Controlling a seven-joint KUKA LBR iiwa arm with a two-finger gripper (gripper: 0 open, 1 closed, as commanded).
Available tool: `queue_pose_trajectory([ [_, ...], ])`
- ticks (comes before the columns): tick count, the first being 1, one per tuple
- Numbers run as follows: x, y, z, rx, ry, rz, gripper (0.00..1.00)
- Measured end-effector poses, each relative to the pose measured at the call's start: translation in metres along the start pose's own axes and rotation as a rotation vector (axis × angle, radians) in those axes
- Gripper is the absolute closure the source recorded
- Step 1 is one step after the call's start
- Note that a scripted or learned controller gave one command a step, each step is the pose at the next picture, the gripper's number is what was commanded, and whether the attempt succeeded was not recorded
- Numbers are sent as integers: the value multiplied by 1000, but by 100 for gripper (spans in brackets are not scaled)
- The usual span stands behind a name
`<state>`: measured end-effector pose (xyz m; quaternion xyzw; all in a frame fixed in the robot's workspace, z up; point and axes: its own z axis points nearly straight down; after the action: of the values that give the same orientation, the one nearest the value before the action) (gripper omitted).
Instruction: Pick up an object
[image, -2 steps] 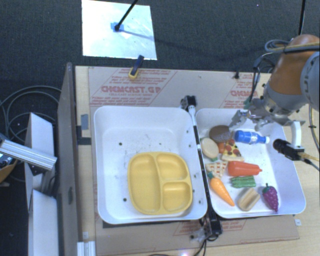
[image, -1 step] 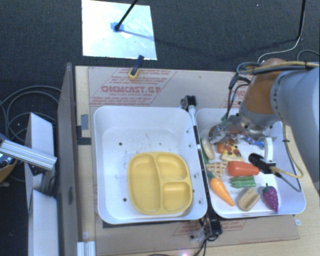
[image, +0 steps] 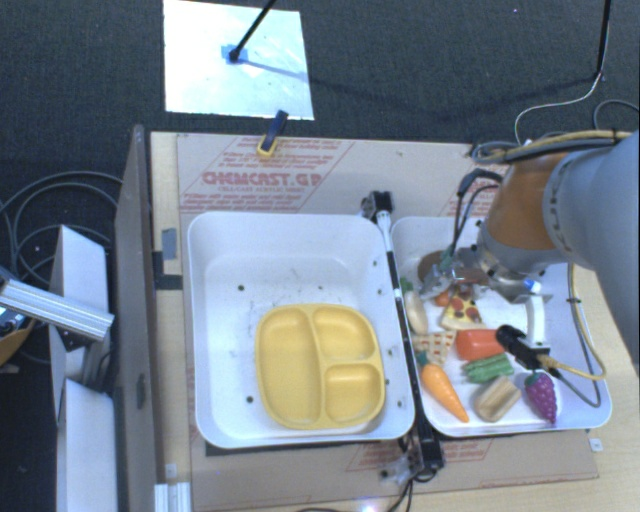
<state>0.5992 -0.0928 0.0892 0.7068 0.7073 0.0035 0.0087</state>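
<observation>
Remote station record, one entry, all positions taken from the carrot. The carrot is orange with a green top and lies slantwise in the near left corner of the right bin, close to that bin's left wall. Just right of the carrot is a tan bread roll. Right of the roll is a purple grape bunch, near the bin's near wall. Left of the carrot, across the wall between the bins, a yellow divided plate lies flat in the left bin (three compartments, two far and one near right). Just beyond the carrot and to its right I log green beans, with a red-orange piece touching their far side. Straight beyond the carrot is a waffle piece. Farther on come a pizza slice and, nearer the bin's left wall, a pale oblong piece. The gripper is beyond the carrot again, low over the far part of the right bin, just past the pizza slice. I cannot tell whether it is released or clenched, nor whether it touches anything. The arm runs from it to the right, well beyond the carrot. Both bins rest on a printed cardboard sheet. At the sheet's far edge lies a small blue and yellow item, and farthest from the carrot a shiny sheet lies on the dark floor.
</observation>
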Motion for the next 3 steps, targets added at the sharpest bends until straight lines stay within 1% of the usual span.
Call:
queue_pose_trajectory([
  [1,-2,32,1,8,5,-4,0],
  [2,-33,8,5,18,6,2,0],
  [3,-4,54,5,12,7,-6,0],
])
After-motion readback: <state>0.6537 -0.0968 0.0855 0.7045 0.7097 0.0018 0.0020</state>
